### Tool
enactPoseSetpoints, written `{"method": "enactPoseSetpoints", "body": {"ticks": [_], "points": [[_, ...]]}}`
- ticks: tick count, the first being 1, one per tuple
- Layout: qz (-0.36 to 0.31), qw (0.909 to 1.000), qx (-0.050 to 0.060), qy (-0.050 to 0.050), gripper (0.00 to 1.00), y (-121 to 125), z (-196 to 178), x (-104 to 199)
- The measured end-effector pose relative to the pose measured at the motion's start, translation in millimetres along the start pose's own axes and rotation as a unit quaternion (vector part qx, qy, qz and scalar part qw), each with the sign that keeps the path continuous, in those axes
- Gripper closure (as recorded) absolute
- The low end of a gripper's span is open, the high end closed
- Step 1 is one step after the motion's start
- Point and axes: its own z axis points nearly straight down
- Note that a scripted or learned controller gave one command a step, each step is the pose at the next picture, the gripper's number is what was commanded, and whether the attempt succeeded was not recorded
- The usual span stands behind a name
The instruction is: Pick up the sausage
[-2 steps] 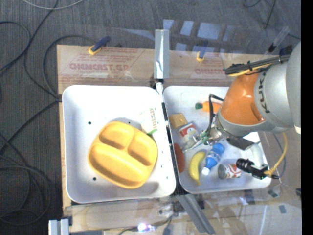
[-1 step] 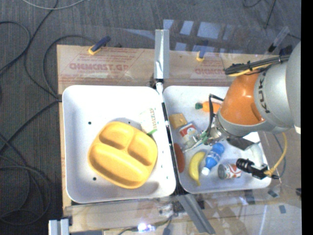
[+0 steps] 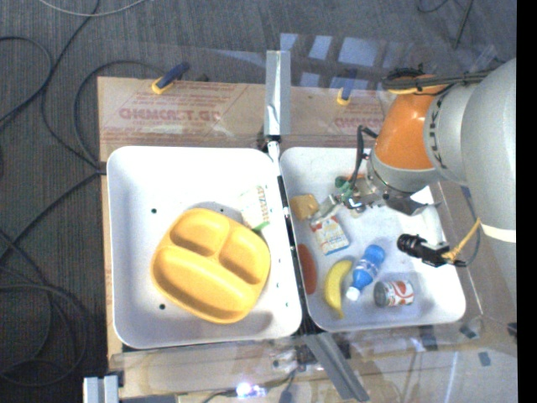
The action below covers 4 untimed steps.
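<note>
Sausage: the sausage (image 3: 308,273), dark red-brown, lies lengthwise in the right bin (image 3: 453,305) along its left wall, low on that side — free of the hand.
Nearest neighbours: a banana (image 3: 336,286) lies just beside the sausage to its right; a blue-and-white bottle (image 3: 365,270) lies tilted next to the banana, cap end towards the banana's tip.
Further in the bin: a red-and-white can (image 3: 394,293) lies on its side right of the bottle; a small carton (image 3: 330,233) with red and blue print lies above the banana; a tan block (image 3: 304,206) sits near the upper left corner.
Hand: the hand (image 3: 350,195) hangs over the upper middle of the right bin, just above the carton and well apart from the sausage; how wide it stands I cannot tell.
Arm: the grey arm (image 3: 474,133) with its orange band reaches in from the right.
Left bin: the left bin (image 3: 134,225) holds a large yellow moulded tray (image 3: 211,264) and a small white packet (image 3: 254,206) at the tray's upper right edge.
Worktop: both bins rest on a brown worktop (image 3: 193,112) — cables trail on the carpet around it.
</note>
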Motion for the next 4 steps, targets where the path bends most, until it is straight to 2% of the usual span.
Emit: {"method": "enactPoseSetpoints", "body": {"ticks": [1,2,3,4], "points": [[-0.043,0.9991,0.0,0.001,0.0,-37.3,-78.3,71.4],[-0.135,0.9908,0.0,-0.001,0.0,-22.3,-105.4,75.6],[-0.232,0.9727,0.0,0.002,0.0,-44.0,-78.1,162.0],[-0.247,0.9691,0.0,0.001,0.0,-77.1,-105.0,163.6]]}}
